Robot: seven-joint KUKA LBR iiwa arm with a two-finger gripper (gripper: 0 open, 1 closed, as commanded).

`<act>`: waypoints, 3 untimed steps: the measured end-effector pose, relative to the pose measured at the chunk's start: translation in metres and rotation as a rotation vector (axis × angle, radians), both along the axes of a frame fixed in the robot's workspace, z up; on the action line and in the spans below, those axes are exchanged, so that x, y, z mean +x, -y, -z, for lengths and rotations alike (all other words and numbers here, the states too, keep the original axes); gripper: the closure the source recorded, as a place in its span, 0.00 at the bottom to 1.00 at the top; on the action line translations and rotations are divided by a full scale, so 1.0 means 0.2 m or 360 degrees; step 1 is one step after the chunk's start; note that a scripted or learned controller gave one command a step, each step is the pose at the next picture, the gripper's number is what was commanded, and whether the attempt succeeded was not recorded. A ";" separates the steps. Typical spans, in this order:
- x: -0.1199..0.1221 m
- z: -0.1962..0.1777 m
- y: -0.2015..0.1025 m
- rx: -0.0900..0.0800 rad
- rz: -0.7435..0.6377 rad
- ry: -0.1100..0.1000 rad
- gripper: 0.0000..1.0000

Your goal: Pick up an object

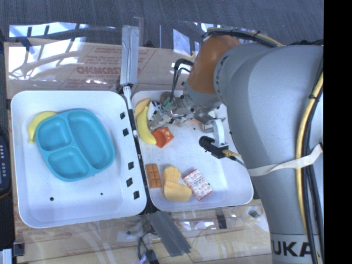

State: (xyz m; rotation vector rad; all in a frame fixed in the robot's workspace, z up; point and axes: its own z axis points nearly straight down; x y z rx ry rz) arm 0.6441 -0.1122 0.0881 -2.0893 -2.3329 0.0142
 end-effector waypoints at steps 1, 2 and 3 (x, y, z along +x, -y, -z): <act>0.00 -0.05 -0.01 -0.0002 -0.0013 -0.0001 1.00; 0.00 -0.05 -0.01 -0.0003 -0.0015 -0.0002 0.00; -0.31 -0.01 0.01 0.0000 0.0078 0.0012 0.00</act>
